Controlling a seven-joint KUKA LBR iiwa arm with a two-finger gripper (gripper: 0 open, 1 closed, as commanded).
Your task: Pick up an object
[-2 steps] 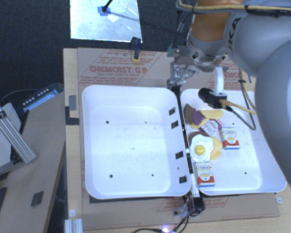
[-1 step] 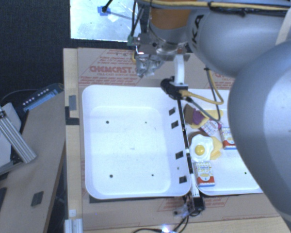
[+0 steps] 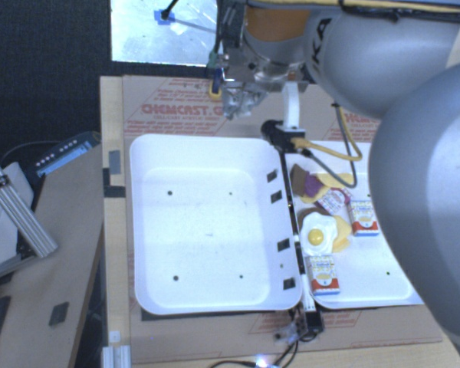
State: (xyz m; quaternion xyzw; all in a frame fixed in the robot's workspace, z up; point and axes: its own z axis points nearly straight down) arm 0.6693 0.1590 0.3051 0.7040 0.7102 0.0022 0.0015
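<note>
Camera view, cardboard-topped bench (image 3: pixel 176 110) — two white bins (image 3: pixel 207 228)

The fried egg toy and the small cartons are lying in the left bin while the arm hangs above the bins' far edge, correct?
Not quite. The camera view shows the fried egg toy and the small cartons in the right bin, not the left bin. The arm does hang above the bins' far edge.
</note>
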